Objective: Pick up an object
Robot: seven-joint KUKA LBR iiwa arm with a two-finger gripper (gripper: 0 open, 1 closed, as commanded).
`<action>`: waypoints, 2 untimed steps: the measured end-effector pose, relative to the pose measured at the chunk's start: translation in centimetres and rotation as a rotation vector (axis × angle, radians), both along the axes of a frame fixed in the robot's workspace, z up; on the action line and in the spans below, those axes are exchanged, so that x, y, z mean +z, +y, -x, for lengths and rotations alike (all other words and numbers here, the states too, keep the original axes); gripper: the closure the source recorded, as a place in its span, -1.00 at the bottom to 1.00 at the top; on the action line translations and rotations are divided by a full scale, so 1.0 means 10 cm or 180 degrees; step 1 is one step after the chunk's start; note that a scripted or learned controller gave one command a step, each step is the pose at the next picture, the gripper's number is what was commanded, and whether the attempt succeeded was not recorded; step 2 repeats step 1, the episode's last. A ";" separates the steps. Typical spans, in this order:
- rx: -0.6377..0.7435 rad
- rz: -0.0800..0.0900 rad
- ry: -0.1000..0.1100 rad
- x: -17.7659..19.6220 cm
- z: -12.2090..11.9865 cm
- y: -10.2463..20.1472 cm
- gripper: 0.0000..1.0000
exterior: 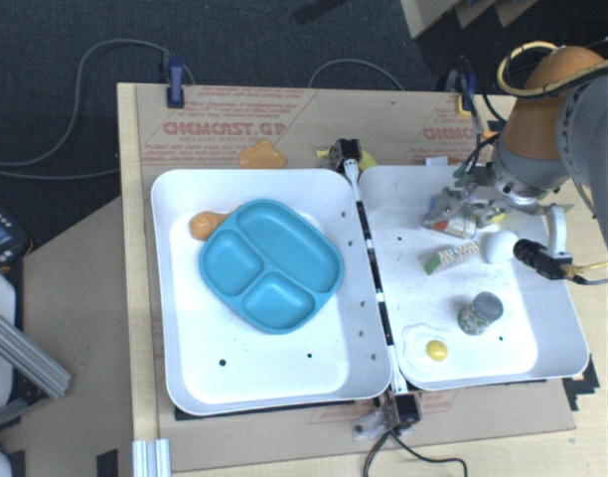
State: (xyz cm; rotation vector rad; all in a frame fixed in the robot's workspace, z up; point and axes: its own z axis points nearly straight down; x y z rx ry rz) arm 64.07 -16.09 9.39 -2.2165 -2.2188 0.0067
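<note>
My gripper (461, 203) reaches down into the back of the right bin (542, 361), over a small red-and-white item (457, 227) lying there. Just in front of it lies a slim green-and-white packet (451, 257). A white round piece (499, 245) rests to the right of the packet. Nearer the front stand a small grey can (480, 313) and a toy fried egg (430, 348). How the gripper meets the item below it is hidden by the wrist.
The left bin (200, 366) holds a blue divided plate (271, 263) and an orange piece (205, 225) at the plate's left. Another orange piece (262, 154) lies on the board behind the bins. Cables run along the bench's back edge.
</note>
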 end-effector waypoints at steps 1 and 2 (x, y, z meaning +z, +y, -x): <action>0.0015 -0.0003 -0.0029 0.95 0.26 0.85 1.00; 0.0015 -0.0003 -0.0029 0.95 0.26 0.85 1.00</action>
